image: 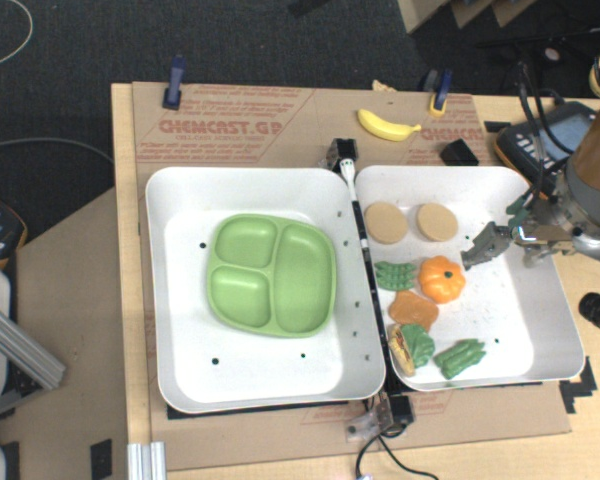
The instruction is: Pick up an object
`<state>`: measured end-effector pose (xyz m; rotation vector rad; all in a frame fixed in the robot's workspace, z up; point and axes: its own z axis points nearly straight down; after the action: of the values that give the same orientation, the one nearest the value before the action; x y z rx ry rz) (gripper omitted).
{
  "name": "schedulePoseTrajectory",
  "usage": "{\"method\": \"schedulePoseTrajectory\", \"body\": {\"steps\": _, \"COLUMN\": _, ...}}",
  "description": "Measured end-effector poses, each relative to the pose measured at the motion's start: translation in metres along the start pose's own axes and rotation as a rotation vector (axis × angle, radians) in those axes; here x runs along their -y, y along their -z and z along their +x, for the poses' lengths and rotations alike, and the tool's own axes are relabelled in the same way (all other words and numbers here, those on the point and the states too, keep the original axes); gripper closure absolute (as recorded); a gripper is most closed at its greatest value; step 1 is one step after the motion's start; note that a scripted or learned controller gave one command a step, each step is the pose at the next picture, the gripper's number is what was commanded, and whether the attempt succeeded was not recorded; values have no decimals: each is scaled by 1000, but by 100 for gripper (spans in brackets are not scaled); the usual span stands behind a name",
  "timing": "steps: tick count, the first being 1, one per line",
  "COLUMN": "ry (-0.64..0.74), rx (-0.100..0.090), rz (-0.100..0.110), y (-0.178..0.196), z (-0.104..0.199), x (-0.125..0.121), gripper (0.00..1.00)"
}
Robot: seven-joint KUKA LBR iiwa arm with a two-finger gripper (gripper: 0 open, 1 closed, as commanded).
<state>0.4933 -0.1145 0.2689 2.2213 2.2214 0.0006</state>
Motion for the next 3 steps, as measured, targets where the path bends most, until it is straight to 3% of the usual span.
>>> {"method": "schedulePoseTrajectory", "body": {"steps": 1, "ry": -1, "rx": -3, "rz": 13, "y": -132, "z": 9, "x": 6, "gripper": 0}}
{"method": "schedulePoseTrajectory", "body": {"steps": 2, "ry": 0, "rx": -2, "rz": 3, "y": -187, "z": 16, "x": -25, "gripper": 0}}
{"method": "schedulePoseTrajectory", "body": {"steps": 3, "ry": -1, "rx": -1, "rz": -4, "y": -172, "z": 16, "x": -26, "gripper": 100}}
